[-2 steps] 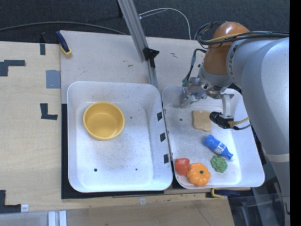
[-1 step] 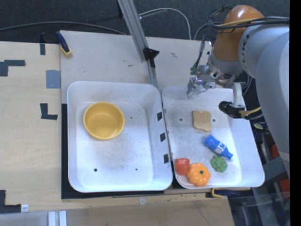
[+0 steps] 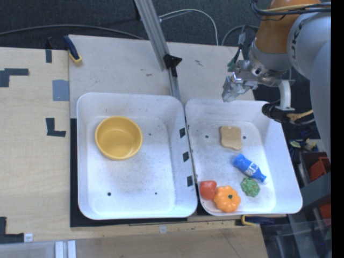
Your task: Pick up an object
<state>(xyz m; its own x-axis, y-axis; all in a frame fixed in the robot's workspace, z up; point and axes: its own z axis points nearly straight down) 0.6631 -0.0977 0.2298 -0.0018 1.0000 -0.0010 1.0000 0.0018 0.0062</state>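
Your gripper (image 3: pixel 232 92) hangs over the far rim of the right bin (image 3: pixel 279 160), and you cannot tell how its jaws stand. The nearest pick is the slice of bread (image 3: pixel 231 137), lying flat mid-bin, apart from the blue bottle (image 3: pixel 249 167). It looks light and probably stiff; take it across its narrow sides, low against the floor.

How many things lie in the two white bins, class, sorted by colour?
Yellow: 1, the bowl in the left bin
Tan: 1, the toast slice
Blue: 1, the bottle
Green: 1, the broccoli
Orange: 1, the pumpkin
Red: 1, the tomato
Total: 6, five of them in the right bin
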